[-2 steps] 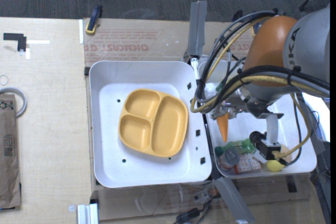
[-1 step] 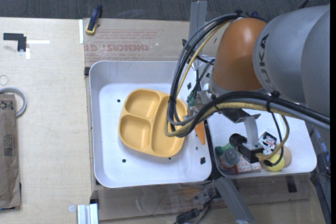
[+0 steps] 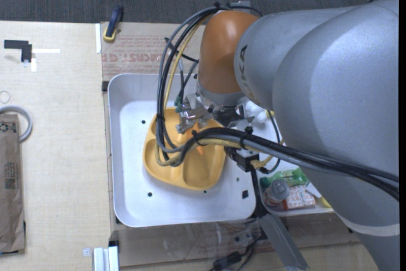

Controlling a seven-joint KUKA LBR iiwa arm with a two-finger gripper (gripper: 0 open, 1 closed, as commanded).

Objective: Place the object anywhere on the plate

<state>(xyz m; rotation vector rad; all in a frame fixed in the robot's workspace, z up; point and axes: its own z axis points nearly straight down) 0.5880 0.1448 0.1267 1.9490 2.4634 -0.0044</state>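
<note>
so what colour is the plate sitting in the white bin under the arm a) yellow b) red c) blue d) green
a: the plate lying in the white bin beneath the arm's wrist is plainly yellow, with black cables crossing over it.

A grey arm point(image 3: 330, 105) with an orange band point(image 3: 222, 51) is reaching in from the right over a white bin point(image 3: 127, 155). A yellow plate point(image 3: 190, 171) is lying in that bin, partly hidden under the wrist and black cables point(image 3: 209, 139). Packaged items point(image 3: 288, 190) are lying in the bin to the right.
</note>
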